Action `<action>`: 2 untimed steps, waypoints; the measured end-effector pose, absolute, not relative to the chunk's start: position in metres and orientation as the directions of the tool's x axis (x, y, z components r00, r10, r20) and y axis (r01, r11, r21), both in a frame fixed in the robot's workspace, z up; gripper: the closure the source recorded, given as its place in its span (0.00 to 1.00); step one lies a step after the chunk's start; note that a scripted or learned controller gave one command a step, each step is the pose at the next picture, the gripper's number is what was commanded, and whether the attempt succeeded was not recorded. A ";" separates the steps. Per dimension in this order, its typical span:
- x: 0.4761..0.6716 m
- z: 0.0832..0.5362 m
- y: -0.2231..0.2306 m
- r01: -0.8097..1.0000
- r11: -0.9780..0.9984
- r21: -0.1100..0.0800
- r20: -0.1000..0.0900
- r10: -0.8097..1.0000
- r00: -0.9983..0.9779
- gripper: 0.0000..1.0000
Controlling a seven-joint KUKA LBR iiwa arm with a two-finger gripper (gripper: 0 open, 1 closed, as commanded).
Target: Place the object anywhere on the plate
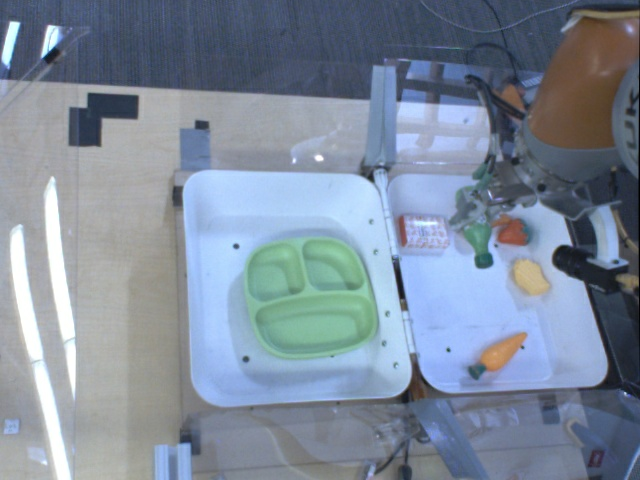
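A green divided plate (310, 298) lies in the left bin (210, 268). My gripper (478, 211) hangs over the upper part of the right bin (570, 368), reaching in from the right. Right beneath its tip is a small green object (482, 244); whether it is gripped or lying on the bin floor I cannot tell. Just to the right of it sits a red-orange object (513, 232), partly hidden by the gripper.
The right bin also holds a red and white packet (423, 232) at its left wall, a yellow piece (531, 277) and an orange carrot (498, 354) near the front. A ridge (392, 268) separates the bins. A clear panel (440, 118) stands behind the right bin.
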State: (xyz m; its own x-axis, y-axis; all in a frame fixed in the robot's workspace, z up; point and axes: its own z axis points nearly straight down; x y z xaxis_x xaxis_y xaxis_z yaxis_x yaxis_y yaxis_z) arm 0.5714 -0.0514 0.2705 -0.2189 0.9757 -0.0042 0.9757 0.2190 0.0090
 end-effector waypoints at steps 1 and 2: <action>0.536 0.199 0.008 0.984 0.176 0.003 0.000 0.984 -0.176 1.00; 0.566 0.197 0.069 0.966 0.258 0.003 0.000 0.966 -0.258 1.00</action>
